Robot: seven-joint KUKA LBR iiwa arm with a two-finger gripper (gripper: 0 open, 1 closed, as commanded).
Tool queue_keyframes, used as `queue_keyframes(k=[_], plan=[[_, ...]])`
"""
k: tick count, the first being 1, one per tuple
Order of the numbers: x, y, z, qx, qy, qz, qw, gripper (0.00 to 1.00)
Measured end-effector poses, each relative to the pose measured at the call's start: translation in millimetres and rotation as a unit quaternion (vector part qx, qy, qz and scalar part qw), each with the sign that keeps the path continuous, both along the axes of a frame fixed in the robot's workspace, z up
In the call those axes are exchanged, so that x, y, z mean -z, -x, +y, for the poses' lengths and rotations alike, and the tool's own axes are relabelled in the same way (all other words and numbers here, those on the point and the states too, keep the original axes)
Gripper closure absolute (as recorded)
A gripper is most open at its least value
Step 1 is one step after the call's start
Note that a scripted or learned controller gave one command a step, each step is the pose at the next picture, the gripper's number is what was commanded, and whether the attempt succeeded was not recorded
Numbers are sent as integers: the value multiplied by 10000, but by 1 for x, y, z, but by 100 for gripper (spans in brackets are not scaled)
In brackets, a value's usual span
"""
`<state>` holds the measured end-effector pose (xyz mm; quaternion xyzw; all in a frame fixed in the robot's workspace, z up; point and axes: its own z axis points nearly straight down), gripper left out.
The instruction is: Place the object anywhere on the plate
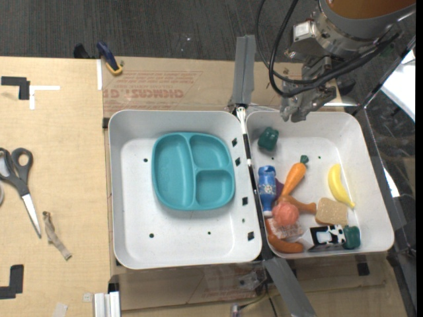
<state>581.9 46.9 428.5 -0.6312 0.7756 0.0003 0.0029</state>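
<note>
You are looking at a task that is barely begun: the teal divided plate [193, 170] is sitting bare in the left bin [125, 197], and every candidate object is lying in the right bin [367, 177]. The gripper [299, 109] is hanging above the far rim of that right bin, and nothing is showing between its fingers; whether they are spread or pressed together you cannot tell from this angle (the tip is dark and small against the bin edge).

Nearest to it, the dark green cup-like piece [268, 138] is resting alone near the far left corner of the right bin. Farther toward you, the toy carrot [293, 176] is leaning beside the blue can [266, 183], the banana [340, 184] is lying along the right wall, and a pink ball [286, 213], a slice of toast [331, 211] and a few smaller toys are crowding the near end. So the pick, the carry across the divider and the release are all left to do.

The bins are sitting on a cardboard sheet [165, 84], which is lying on a pale wooden bench [53, 150]; scissors [21, 180] are lying at the bench's left, well apart from the work, and dark carpet is showing beyond.
</note>
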Motion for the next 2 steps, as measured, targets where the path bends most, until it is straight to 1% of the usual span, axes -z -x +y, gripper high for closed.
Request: queue_keyframes(k=[1, 2], plan=[[54, -4, 41, -2717, 4, 16, 9624, 100], [42, 21, 90, -2933, 5, 12, 9560, 100]])
